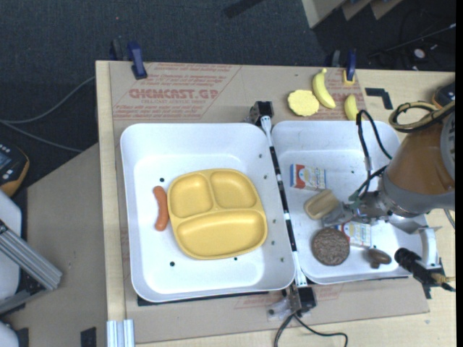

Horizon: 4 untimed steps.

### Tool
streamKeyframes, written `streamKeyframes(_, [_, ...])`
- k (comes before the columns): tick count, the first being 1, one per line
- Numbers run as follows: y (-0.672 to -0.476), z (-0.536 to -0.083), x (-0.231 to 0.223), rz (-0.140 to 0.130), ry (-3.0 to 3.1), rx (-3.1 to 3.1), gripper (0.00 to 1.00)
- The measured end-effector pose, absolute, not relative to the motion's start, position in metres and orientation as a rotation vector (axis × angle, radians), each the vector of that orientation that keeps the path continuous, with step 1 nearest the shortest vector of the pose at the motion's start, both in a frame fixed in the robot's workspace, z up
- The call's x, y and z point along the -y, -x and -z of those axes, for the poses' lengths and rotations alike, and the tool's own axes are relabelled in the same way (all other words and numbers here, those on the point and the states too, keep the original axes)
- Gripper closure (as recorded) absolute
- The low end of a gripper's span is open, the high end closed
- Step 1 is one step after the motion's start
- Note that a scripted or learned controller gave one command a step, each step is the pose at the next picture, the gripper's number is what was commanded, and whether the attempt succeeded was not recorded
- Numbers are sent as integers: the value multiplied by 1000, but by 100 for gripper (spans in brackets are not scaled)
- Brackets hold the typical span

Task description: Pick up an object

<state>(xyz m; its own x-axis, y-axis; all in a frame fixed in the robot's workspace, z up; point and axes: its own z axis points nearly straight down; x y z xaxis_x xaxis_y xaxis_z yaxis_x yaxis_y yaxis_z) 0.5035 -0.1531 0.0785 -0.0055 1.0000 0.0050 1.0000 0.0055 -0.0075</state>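
**Inspector A:** Tool (352, 210) position first. We find it low inside the right bin (340, 132), reaching in from that bin's right side, with the grey arm and its orange band (419, 166) above and behind it. We cannot tell whether it is open or closed; dark cable and the wrist body crowd the spot. We see nothing clearly between its tips, so we record no hold.

**Inspector B:** Agreed. Which object do we judge to be the target?

**Inspector A:** Taking the tool as landmark: the tan block (320, 204) lies just to its left, close enough that we cannot say whether they touch. The brown round patty (330, 246) sits below and slightly left, near but apart. The small carton (307, 176) lies up and to the left, further off. A small dark brown piece (377, 256) rests below and to the right.

**Inspector B:** And the long axis of the tan block?

**Inspector A:** It runs on a slant, lower left to upper right, its upper end pointing toward the tool. In our judgement the coming move turns on that: a short shift left, with the closing direction set across the slant.

**Inspector B:** Remaining items?

**Inspector A:** The yellow divided plate (215, 213) and the orange sausage (160, 207) sit in the left bin (145, 147), well apart from the tool. The desk (181, 89) carries two bananas (324, 89) beyond the right bin.
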Motion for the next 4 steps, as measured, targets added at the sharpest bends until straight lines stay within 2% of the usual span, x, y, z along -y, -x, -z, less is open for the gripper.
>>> streamKeyframes(1, [-489, -84, 96, 0, 2211, 2223, 0])
streamKeyframes(2, [-497, -84, 93, 1, 2221, 2223, 0])
streamKeyframes(3, [-533, -85, 98, 2, 2222, 2226, 0])
streamKeyframes(4, [-580, -85, 106, 3, 2223, 2227, 0])
